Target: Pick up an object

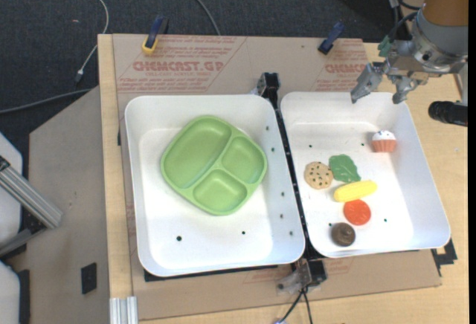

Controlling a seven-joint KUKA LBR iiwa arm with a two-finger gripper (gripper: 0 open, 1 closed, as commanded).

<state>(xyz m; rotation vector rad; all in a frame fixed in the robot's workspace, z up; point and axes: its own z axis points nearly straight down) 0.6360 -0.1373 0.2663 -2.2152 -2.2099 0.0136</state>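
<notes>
Camera view: gripper (381, 91) spread, nothing held, above right bin's (428, 189) far rim; cupcake (384, 141) near wall, fingers may clip it.

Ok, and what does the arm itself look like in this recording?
Grey metal wrist with an orange band above it. The hand is a grey two-finger unit with a small teal-green patch on its body. Dark cables run behind the arm.

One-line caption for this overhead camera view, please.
Open gripper above right bin's far edge; cupcake, cookie and other toy foods inside.
</notes>
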